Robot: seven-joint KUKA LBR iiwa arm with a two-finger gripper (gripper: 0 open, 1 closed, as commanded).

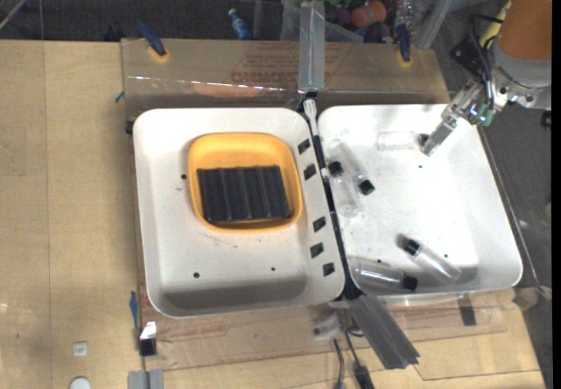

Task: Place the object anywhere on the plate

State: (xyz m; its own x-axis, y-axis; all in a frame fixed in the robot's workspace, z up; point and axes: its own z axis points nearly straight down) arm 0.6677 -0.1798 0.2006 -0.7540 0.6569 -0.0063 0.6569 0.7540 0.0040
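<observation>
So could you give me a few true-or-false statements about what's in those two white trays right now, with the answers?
1. The yellow plate sits in the left bin. True.
2. A dark ridged object lies on the plate. True.
3. The gripper hangs over the left bin. False: it is above the right bin, near its far side.
4. The clear tubes with black caps lie on the plate. False: they lie in the right bin.
5. The gripper touches the plate. False: it is well apart from it.

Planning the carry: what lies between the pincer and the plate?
In the camera view, tubes in the right bin and the divider lie between pincer and plate.
</observation>
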